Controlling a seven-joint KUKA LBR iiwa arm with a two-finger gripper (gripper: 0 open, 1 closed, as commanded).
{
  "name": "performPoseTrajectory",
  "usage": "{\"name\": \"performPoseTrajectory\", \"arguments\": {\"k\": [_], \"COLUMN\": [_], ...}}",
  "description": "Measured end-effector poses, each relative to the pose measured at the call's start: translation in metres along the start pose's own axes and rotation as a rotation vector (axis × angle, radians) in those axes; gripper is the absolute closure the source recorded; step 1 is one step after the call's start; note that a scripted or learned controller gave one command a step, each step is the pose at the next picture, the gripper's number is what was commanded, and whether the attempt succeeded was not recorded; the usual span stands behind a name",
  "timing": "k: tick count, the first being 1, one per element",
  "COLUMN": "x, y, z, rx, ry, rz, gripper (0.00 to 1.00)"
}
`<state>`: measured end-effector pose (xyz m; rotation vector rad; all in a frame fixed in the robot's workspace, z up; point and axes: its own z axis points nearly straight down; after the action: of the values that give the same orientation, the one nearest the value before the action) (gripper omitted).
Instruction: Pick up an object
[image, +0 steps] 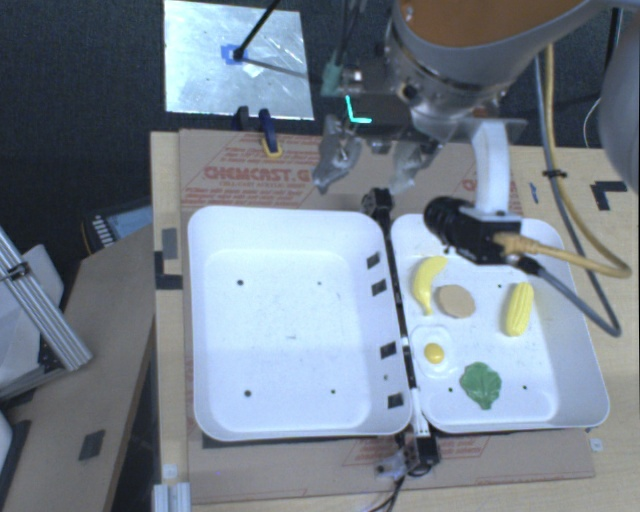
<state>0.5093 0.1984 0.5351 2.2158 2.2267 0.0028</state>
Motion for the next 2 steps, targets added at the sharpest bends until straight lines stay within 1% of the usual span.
{"name": "performPoseTrajectory", "arguments": {"k": [1,2], "x": [0.0,-0.022], "y": [0.0,-0.007], "z": [-0.012,0.022], "rx": [-0.002,0.003], "ry": [0.001,-0.002], "rz": [-0.005,0.005], "gripper": [1.0,1.0]}}
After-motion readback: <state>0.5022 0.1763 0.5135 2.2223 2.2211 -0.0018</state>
